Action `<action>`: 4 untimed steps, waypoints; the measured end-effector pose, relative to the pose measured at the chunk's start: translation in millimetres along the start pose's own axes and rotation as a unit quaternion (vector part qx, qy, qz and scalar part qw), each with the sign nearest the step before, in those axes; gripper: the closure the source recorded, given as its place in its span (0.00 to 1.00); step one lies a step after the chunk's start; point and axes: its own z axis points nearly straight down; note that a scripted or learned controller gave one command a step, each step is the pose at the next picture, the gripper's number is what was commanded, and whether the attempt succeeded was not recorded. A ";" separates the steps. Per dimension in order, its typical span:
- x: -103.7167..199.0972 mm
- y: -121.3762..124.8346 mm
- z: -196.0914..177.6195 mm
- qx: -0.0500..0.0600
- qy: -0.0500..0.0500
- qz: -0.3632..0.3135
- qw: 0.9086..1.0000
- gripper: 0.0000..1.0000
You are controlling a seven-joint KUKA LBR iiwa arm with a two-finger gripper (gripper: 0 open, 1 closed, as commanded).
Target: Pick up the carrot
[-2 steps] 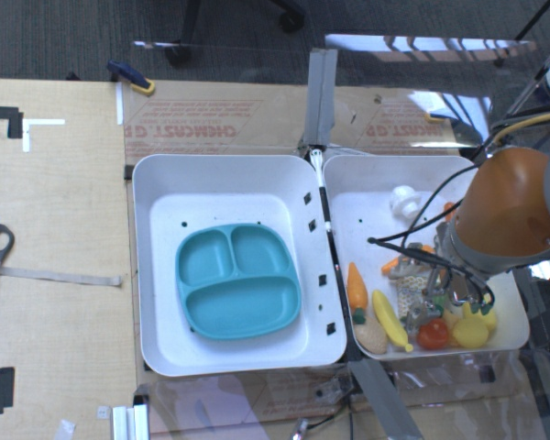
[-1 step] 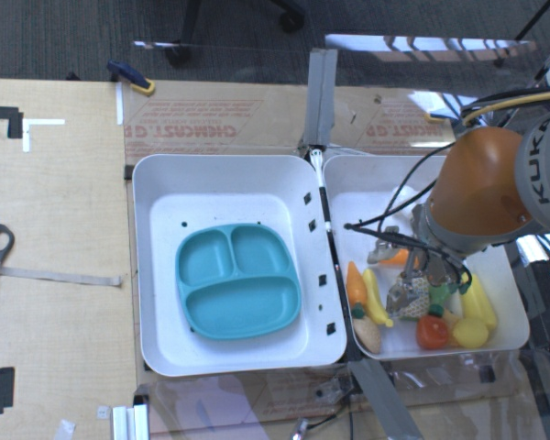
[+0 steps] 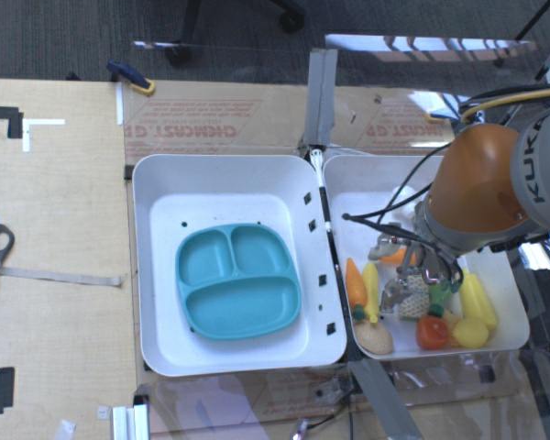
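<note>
In the camera view the carrot (image 3: 356, 282) lies in the right bin (image 3: 367, 180), against that bin's left wall, with a yellow piece (image 3: 370, 290) touching its right side and a beige piece (image 3: 375, 338) just below it. The gripper (image 3: 406, 287) hangs low over the right bin, just right of the carrot, among the other toy foods; whether it is apart or together cannot be told. A blue divided plate (image 3: 239, 280) sits in the left bin (image 3: 156, 200), well left of the carrot.
</note>
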 end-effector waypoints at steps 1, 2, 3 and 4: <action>-2.1 -0.2 -10.1 0.001 -0.003 -0.001 1.000 1.00; -2.1 0.2 -10.1 0.000 -0.003 -0.001 1.000 0.00; -6.9 -5.3 0.2 0.000 0.000 0.037 0.999 0.00; -29.2 -4.2 0.3 0.000 0.000 0.000 1.000 0.00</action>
